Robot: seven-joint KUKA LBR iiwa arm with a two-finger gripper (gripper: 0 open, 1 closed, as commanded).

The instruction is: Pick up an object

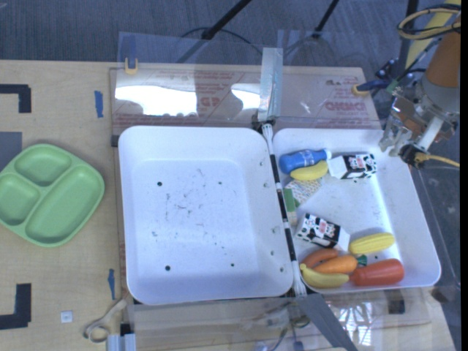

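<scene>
Camera view, items listed by place relative to the right bin. Left bin: set touching the right bin's left wall, with small dark specks marked on its floor. Blue bottle: laid on its side in the right bin's far left corner. Yellow banana: laid just beside the blue bottle, on its near side, touching it. Cow-patterned carton: placed at the right bin's far middle, just right of that banana. Green-patterned packet: seen against the right bin's left wall, partly under the banana. Second cow-patterned carton: laid tilted at the right bin's middle left. Yellow corn-like piece: placed toward the near right of the bin. Orange carrot, second banana and red pepper: clustered along the right bin's near wall, touching one another. Gripper: held above the right bin's far right corner, at the rim, well apart from all the items; nothing is seen between its fingers, and whether they are spread or closed cannot be told. Green divided plate: set on the wooden bench, well to the left of both bins.
</scene>
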